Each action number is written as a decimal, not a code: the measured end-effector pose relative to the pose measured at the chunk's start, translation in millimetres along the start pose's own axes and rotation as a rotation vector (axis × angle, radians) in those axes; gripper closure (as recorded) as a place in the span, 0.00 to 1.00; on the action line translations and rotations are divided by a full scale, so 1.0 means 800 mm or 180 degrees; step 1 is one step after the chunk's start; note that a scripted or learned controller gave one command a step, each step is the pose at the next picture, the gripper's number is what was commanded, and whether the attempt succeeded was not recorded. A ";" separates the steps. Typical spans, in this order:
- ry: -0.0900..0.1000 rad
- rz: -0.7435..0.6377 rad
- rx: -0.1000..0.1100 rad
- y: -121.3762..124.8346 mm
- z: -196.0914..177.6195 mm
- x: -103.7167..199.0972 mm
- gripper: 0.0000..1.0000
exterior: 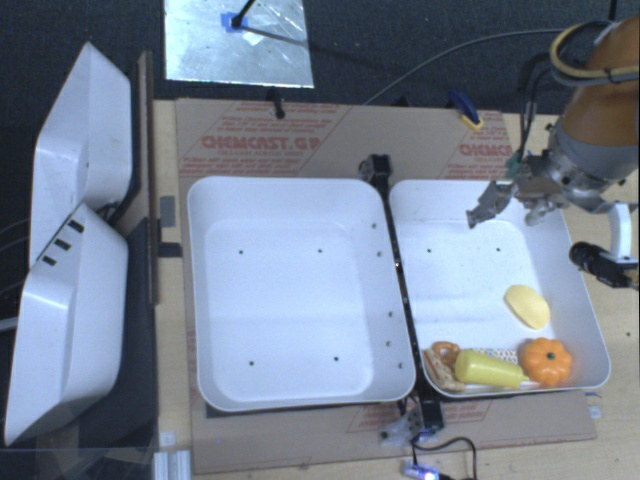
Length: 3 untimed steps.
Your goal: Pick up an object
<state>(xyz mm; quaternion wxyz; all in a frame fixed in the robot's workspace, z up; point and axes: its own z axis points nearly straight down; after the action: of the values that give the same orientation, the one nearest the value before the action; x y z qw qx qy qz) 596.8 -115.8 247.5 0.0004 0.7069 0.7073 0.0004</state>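
The worktop (pixel 300 133) is covered by a printed cardboard sheet and carries two shallow white bins side by side. The left bin (pixel 215 268) occupies the nine o'clock half of the sheet. The right bin (pixel 440 268) sits at three o'clock, its edge touching the left bin's along a dark central divider. The arm (pixel 600 98), grey with an orange band, enters from two o'clock and ends over the right bin's upper edge. Its pincer (pixel 512 208) hangs above the bin's twelve o'clock portion with the two fingers spread apart and nothing between them. All loose objects lie toward the right bin's five o'clock corner, well apart from the pincer. A yellow-green squash-shaped toy (pixel 488 369) lies on its side along the near wall. A small orange pumpkin (pixel 546 360) sits just beside it at three o'clock, touching or nearly so. A pale yellow lemon-shaped piece (pixel 527 306) lies at twelve o'clock of the pumpkin, apart from it. A small brown pretzel-like item (pixel 442 354) rests at the squash's nine o'clock end.
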 end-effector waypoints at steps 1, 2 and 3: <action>0.0000 0.0021 0.0021 -0.075 0.081 -0.064 0.00; 0.0005 -0.0002 0.0016 -0.107 0.140 -0.023 0.00; 0.0005 -0.0013 0.0014 -0.109 0.207 0.044 0.00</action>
<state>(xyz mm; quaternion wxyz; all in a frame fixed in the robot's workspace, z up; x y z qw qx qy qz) 509.8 -80.3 81.8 -0.0018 0.7055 0.7087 -0.0006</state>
